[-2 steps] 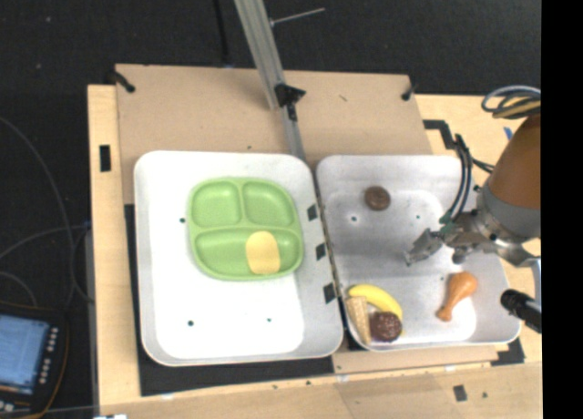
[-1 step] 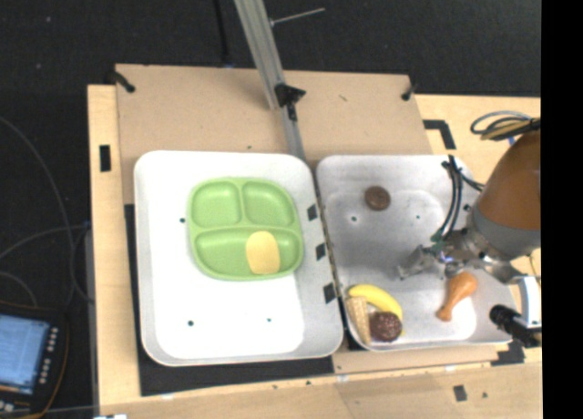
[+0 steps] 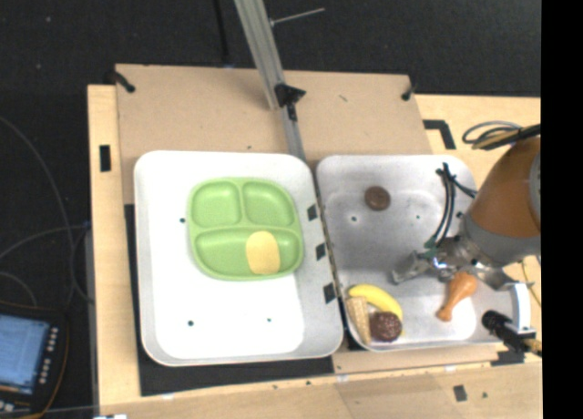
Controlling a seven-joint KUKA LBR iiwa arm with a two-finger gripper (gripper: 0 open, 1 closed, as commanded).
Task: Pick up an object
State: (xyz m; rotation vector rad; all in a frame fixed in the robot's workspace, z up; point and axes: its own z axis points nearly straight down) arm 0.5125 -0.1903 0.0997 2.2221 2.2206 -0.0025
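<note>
Gripper fingers indistinct, arm hiding right bin edge

1. We find no text, label, brand or number that we can read anywhere on the worktop or the two white bins.
2. The lit screen at the lower left glows blue, but its content is too blurred for us to read.

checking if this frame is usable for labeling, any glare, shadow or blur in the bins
Camera view: the right bin has a washed-out sheen on its floor, so its far rim is hard to trace; the left bin is evenly lit; the green tray is sharp; the pincer is slightly soft and throws a faint shadow.
</note>
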